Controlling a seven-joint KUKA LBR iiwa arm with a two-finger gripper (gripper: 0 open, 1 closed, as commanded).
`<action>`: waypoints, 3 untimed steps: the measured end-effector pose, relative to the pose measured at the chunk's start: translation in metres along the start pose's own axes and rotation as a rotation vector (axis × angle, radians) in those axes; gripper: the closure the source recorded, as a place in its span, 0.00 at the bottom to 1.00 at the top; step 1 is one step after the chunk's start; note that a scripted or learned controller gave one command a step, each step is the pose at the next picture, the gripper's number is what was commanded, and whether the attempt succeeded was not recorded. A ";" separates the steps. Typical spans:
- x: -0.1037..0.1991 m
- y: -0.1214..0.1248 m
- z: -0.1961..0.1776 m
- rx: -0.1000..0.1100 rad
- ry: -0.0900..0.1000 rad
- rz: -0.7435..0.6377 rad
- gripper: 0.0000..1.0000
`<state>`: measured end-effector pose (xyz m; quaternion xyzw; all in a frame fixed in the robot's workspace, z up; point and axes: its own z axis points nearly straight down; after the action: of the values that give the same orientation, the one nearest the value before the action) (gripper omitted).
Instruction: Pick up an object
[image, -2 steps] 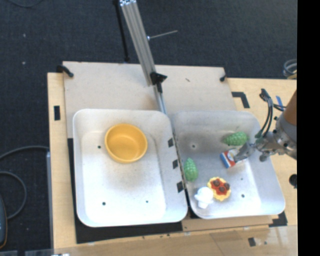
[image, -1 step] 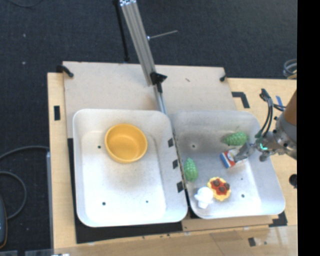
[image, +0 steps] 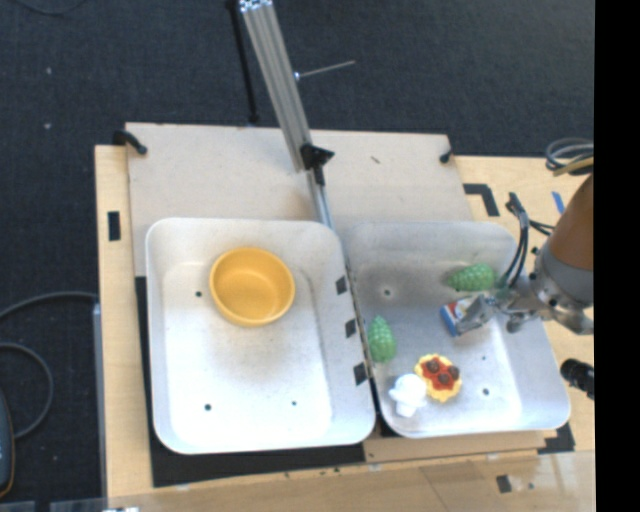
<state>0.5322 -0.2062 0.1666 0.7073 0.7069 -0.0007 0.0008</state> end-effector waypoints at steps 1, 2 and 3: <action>0.009 0.001 0.049 0.004 0.001 0.000 0.00; 0.007 0.001 0.066 0.002 -0.001 0.001 0.00; 0.006 0.002 0.054 -0.004 -0.001 0.004 1.00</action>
<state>0.5345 -0.2001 0.1121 0.7087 0.7055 0.0005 0.0023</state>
